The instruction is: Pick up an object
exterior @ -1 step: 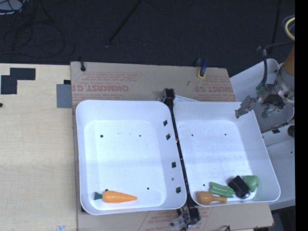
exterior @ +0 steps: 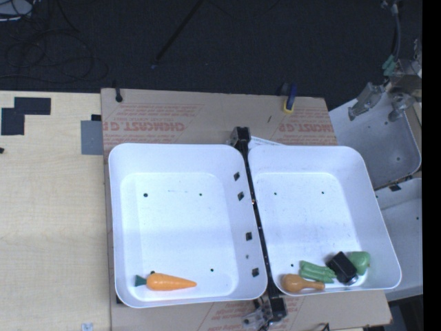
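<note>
An orange carrot [exterior: 171, 281] with a dark green top lies flat near the front edge of the left bin [exterior: 131, 164]. In the front right corner of the right bin [exterior: 358, 164], several small objects are bunched together. They are a tan-orange gourd-shaped piece [exterior: 302, 283], a green pod-like piece [exterior: 317, 272], a black block [exterior: 342, 267] and a light green rounded piece [exterior: 360, 259]. The black block leans against the green ones.
A black divider with clips [exterior: 249, 212] runs between the two bins. The bins rest on a cardboard sheet [exterior: 207, 119]. A grey metal plate with brackets [exterior: 386, 123] stands at the right, and a blue-and-yellow clamp [exterior: 290, 98] sits at the cardboard's far edge.
</note>
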`<move>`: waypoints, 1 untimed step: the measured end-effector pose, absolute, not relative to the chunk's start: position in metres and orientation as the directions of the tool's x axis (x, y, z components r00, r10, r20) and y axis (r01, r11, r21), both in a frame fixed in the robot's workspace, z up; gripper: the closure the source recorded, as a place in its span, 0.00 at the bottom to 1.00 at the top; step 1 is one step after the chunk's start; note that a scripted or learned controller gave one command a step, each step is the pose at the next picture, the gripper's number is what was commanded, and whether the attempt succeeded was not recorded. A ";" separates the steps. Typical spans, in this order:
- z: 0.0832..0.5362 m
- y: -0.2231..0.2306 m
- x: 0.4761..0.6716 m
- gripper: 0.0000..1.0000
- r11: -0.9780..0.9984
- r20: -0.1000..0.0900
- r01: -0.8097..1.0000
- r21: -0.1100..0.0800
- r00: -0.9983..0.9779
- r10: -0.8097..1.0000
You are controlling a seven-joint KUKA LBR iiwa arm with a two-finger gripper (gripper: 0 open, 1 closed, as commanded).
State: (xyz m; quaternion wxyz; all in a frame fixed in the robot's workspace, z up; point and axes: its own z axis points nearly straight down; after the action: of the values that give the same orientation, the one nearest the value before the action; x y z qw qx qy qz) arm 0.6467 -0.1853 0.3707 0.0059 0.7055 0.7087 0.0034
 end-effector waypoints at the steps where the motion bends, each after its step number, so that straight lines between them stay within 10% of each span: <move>1: 0.459 -0.127 0.645 0.00 0.007 0.000 1.000 0.008 -0.007 1.000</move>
State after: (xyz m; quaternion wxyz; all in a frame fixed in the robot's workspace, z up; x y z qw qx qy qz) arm 0.6448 -0.1267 0.4586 0.0028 0.7046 0.7096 0.0028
